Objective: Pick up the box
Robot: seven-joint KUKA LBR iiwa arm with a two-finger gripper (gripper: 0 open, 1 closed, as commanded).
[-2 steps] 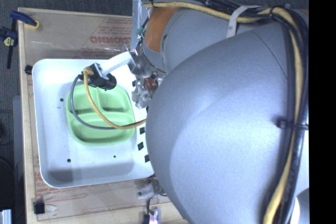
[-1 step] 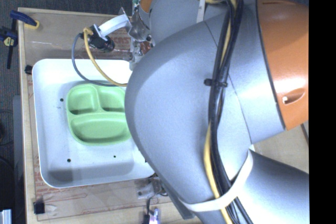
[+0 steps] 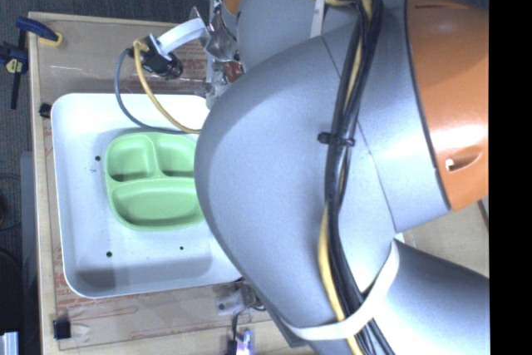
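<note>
The arm [image 3: 299, 204] leans so far over the surface [image 3: 91, 46] that its grey bulk covers most of what lies beneath, with the orange band [image 3: 449, 96] up at the right and a bundle of black and yellow cables [image 3: 345, 137] strapped along its flank. I take it to be bent down over the bins for a reach. A cluster of metal fittings [image 3: 220, 54] shows at its upper left edge, just beyond the far rim of the left bin [image 3: 75, 145]. Whether the jaws are wide or narrow I cannot tell, nor whether anything sits between them. Where the box lies I cannot tell either. My guess is that it is somewhere under the arm, towards the right, since the open part of the left bin holds something else. That is a green tray [image 3: 154, 187] with compartments, lying flat on the bin floor, its right end passing under the arm. A loose loop of yellow and dark cable [image 3: 158, 108] trails over the bin's far rim near the tray, there for the rig rather than the task. A blue clamp [image 3: 37, 31] grips the surface at its far left corner, presumably holding it in place.
</note>
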